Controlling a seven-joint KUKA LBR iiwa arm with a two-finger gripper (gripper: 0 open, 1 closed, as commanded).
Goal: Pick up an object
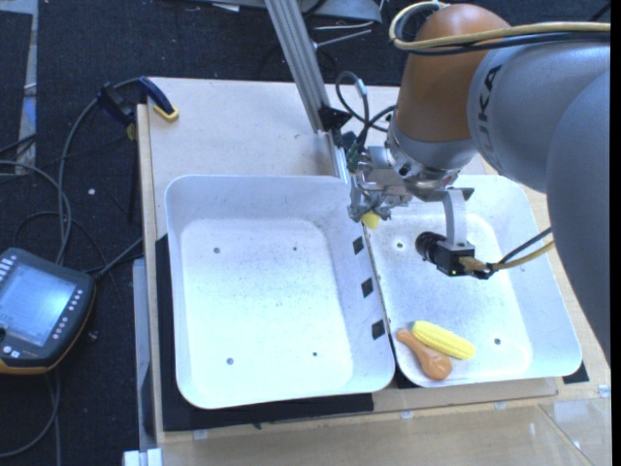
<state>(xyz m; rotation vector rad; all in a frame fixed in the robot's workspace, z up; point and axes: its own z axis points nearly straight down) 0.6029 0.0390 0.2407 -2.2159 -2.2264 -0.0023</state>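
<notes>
My gripper (369,205) hangs low over the upper left corner of the right bin (514,299), close to the ridge where the two bins meet. A small yellow piece (370,219) shows right at its tip; I cannot tell whether it is gripped or lying on the bin. A yellow corn cob (444,340) lies near the right bin's front edge, resting against an orange pear-shaped object (428,356). Both are well in front of the gripper and apart from it.
The left bin (194,260) sits beside the right one, with black tabs (367,286) along the shared ridge. A slanted aluminium post (301,56) rises behind the gripper. A black unit with cable (441,250) hangs from the wrist. A teach pendant (34,307) lies left of the bench.
</notes>
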